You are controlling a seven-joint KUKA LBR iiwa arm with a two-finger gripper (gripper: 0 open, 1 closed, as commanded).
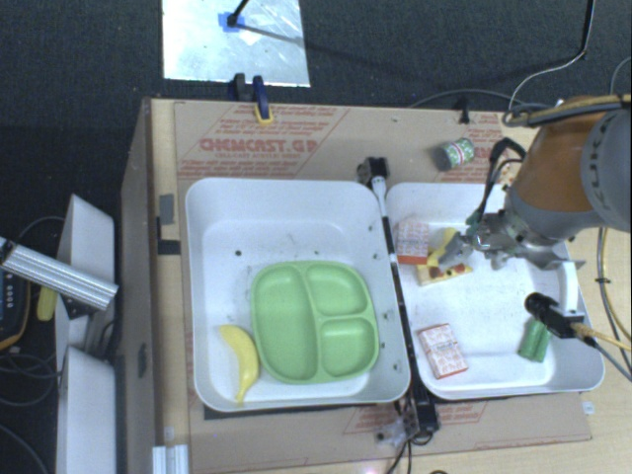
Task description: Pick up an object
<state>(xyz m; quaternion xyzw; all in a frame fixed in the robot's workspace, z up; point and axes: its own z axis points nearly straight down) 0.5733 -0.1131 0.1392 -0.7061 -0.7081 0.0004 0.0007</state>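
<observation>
Tool (456, 255) hovering over yellow-red block (441, 270) in right bin (583, 363) | opening: cannot tell | risk: nudging adjacent card packet (413, 238), causing a slipped grasp.

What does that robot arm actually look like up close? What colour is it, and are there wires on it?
The arm is a thick, rounded grey tube with a broad orange band above the wrist. Below the band sits a grey metal wrist, ending in a small dark two-finger gripper. A thin black cable loops alongside the orange section. No lettering is readable on it.
</observation>
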